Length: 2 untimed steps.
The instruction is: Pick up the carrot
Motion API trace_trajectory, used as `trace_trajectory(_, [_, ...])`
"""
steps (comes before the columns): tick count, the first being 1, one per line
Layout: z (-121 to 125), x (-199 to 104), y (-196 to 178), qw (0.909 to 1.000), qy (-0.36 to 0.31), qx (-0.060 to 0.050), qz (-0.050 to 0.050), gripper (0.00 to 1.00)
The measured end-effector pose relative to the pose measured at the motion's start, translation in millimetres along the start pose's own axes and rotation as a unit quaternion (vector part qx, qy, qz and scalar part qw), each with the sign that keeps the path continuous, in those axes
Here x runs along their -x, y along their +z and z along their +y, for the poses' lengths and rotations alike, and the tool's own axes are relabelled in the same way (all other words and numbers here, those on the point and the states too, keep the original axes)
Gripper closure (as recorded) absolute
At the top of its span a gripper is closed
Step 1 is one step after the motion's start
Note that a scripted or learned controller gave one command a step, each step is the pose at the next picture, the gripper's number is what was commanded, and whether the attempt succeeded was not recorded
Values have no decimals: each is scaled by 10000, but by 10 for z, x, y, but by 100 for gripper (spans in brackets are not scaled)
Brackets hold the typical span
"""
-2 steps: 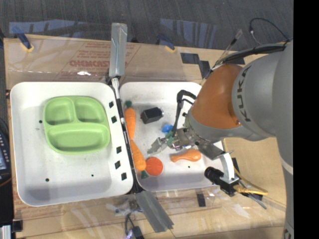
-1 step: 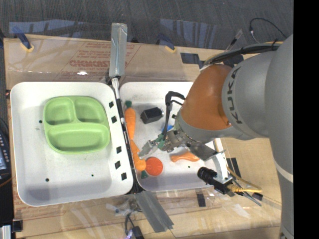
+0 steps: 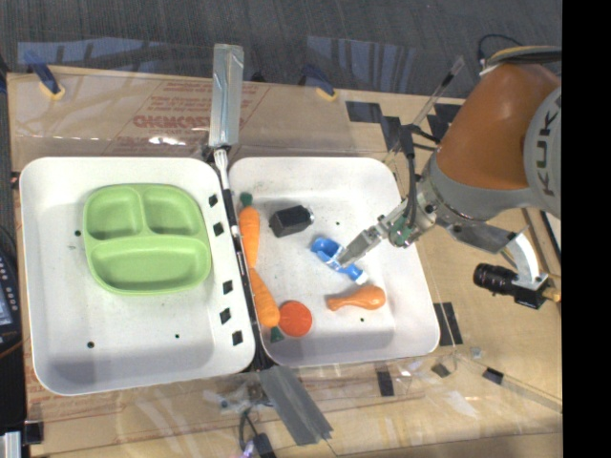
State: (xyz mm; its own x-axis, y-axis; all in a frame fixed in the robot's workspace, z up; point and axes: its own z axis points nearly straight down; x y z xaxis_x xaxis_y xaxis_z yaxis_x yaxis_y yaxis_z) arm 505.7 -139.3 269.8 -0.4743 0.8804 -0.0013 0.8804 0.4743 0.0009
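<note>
Two bins (image 3: 57,351); right one holds the clutter. Carrot (image 3: 250,237) lies along its left wall, so approach is cramped. Gripper (image 3: 351,252) over blue piece (image 3: 326,248), well apart from carrot; finger opening unclear, seemingly nothing held.

Arm (image 3: 506,132) cut off at right edge; jaws' gap over blue object (image 3: 336,259) too small to tell.
</note>
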Motion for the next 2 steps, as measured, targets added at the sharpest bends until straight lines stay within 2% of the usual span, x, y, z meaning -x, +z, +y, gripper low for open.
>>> trace_trajectory(1, [-227,297,748,9982,-602,-21,24,0])
trace_trajectory(2, [-232,-184,1276,9984,-559,-16,22,0])
